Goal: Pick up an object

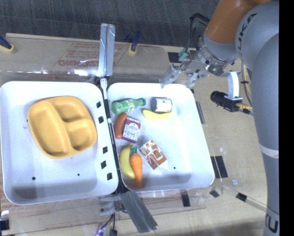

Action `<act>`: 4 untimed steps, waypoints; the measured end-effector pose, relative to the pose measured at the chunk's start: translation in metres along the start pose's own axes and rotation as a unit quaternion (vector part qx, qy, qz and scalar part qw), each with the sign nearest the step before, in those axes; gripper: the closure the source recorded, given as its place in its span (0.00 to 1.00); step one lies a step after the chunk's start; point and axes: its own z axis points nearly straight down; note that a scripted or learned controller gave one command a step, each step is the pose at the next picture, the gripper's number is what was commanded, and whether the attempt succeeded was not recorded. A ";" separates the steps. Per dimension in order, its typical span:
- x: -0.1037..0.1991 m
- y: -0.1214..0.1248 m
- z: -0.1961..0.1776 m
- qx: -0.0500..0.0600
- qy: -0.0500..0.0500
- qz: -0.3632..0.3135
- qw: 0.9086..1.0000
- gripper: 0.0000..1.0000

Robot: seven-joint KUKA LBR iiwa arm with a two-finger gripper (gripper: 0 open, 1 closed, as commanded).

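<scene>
1. Camera view: the gripper [179, 77] hangs over the right bin's [198, 146] far rim, fingers spread, grasping nothing.
2. Toy food lies clustered inside: green bottle [128, 104], banana [156, 114], carrot [136, 168].
3. Left bin [9, 146] holds a yellow tray [61, 126].

A yellow divided plate [62, 126] is lying in the left white bin [18, 181], while blue clamps at eleven o'clock [2, 42] and twelve o'clock [133, 39] are gripping the far edge of the surface [220, 141].
</scene>
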 end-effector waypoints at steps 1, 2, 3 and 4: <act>0.016 0.012 0.144 -0.014 -0.004 -0.054 0.998 0.00; -0.002 0.025 0.156 -0.018 -0.001 0.021 1.000 0.00; -0.020 -0.016 0.157 -0.020 -0.003 -0.002 1.000 0.00; -0.024 0.002 0.109 -0.002 0.000 0.084 0.996 0.00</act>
